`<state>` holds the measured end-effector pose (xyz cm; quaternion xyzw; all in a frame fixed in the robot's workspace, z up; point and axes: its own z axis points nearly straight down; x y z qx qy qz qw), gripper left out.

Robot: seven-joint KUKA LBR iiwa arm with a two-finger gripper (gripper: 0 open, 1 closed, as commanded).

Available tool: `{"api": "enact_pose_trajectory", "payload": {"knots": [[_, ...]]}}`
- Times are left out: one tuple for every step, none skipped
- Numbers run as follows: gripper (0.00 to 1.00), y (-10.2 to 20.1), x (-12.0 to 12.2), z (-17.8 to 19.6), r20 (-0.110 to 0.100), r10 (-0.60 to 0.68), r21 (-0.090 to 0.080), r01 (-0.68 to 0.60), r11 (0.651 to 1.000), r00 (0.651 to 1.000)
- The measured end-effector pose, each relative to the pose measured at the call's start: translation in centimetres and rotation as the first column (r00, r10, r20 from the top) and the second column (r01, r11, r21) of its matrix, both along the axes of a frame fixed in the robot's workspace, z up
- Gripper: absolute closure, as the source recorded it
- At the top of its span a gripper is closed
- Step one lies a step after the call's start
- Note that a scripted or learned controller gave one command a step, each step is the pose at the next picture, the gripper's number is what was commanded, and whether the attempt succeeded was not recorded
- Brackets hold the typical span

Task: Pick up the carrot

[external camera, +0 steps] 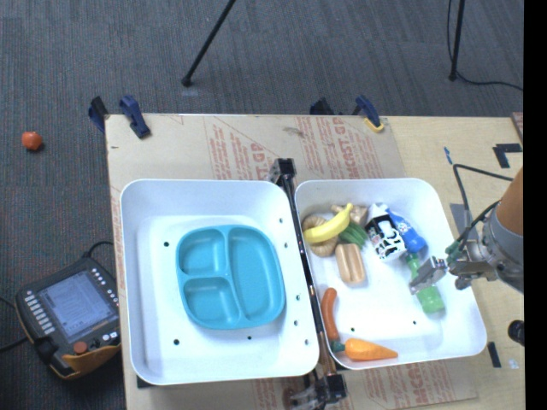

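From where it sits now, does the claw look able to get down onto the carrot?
Probably yes. The carrot lies exposed at the near edge of the right bin, nothing on top of it. The claw hovers nearby over a green item; the bin wall beside the carrot may crowd the grasp.

We see the carrot (370, 349) lying flat on the floor of the right-hand white bin (461, 336), close against its near wall. It is orange, tapering to a point that faces the view's right, with a small green top at its left end (just beside the lower tip of a slimmer orange-red piece (329, 312)). Nothing touches or grips it.
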<state>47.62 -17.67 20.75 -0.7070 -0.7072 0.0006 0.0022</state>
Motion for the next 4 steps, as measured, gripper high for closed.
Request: {"api": "enact_pose_trajectory", "payload": {"knots": [[0.00,5.0,-0.2,-10.5,-0.003,-0.092,0.001,0.092,0.996,0.996],[0.00,9.5,0.4,-12.1,-0.003,-0.252,0.000,0.252,0.968,0.968],[0.00,14.1,8.3,-2.0,0.002,-0.362,-0.002,0.362,0.932,0.932],[0.00,15.6,0.0,-2.1,-0.002,-0.320,-0.002,0.320,0.948,0.948]]}}
